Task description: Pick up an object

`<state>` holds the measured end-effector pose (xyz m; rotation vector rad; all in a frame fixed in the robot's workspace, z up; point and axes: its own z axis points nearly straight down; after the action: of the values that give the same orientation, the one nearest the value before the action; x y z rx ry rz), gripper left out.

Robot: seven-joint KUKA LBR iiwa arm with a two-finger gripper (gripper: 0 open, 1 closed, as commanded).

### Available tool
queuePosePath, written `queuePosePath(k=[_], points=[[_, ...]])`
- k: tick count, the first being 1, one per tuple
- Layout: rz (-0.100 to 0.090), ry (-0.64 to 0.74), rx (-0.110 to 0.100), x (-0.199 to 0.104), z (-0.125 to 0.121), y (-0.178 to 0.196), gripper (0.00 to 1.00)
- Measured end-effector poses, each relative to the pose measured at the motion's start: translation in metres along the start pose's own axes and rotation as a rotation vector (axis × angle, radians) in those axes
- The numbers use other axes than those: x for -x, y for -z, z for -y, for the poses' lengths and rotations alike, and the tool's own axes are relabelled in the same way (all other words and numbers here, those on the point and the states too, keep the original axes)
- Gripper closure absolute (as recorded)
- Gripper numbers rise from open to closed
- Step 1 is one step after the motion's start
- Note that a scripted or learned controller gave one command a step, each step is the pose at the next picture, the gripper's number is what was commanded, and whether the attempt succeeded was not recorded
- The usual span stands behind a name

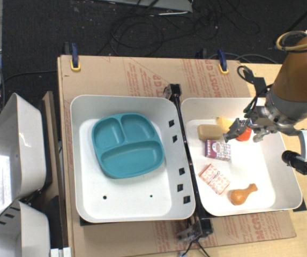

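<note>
My gripper (246, 132) hangs over the upper middle of the right bin (282, 175), open, its fingers spread to either side of a small red-orange object (244, 135) just below it. The object does not look clamped. To its left lie a yellow piece (224, 123) and a tan block (209, 131). A purple box (218, 150) sits below those. Nearer the front are a pink patterned packet (214, 178) and a brown drumstick-shaped toy (242, 194).
The left bin (89, 197) holds a teal divided plate (127, 145). A black divider with clips (184, 159) runs between the bins. The arm's grey body and orange band (298, 74) cover the right bin's far right corner. White tubs (11, 159) stand at the left.
</note>
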<state>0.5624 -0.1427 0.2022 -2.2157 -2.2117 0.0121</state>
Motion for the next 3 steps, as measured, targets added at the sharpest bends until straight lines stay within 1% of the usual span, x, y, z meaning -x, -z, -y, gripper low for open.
queuePosePath(k=[1, 2, 3], points=[[0.002, 0.003, 0.012, 0.0, -0.003, 0.007, 0.0], [0.002, 0.001, 0.011, 0.004, -0.013, -0.045, 0.0], [0.002, 0.003, 0.013, -0.001, -0.022, -0.102, 0.0]])
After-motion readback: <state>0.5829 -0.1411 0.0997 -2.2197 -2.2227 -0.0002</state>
